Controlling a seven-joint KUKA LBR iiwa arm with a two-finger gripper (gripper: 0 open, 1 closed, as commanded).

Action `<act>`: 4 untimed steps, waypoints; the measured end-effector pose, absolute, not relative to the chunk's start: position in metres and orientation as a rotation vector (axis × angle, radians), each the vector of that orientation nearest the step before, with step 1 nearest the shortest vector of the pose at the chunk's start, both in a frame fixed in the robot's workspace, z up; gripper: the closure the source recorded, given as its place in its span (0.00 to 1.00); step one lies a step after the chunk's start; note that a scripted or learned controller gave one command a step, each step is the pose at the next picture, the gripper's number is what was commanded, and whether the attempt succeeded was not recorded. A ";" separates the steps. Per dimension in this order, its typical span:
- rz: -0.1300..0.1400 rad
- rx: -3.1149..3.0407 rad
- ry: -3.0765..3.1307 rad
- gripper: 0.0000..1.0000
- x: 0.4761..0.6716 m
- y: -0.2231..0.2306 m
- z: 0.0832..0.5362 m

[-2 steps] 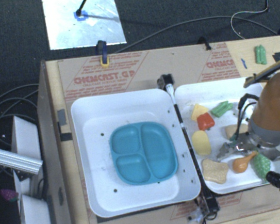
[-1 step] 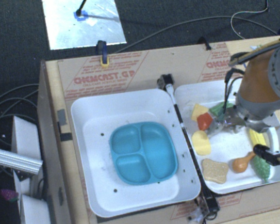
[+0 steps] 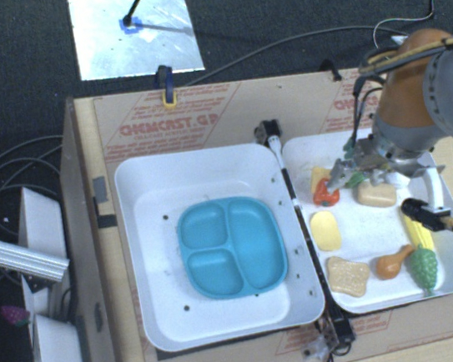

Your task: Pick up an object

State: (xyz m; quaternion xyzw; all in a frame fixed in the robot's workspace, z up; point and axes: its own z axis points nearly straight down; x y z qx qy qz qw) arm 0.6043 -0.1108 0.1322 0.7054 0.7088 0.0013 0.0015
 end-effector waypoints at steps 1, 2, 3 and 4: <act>0.012 2.206 2.220 0.00 0.635 -0.119 0.090; -0.016 2.224 2.251 0.00 0.667 -0.144 0.089; 0.000 2.218 2.223 0.00 0.595 -0.157 0.085; 0.000 2.220 2.222 0.00 0.541 -0.129 0.084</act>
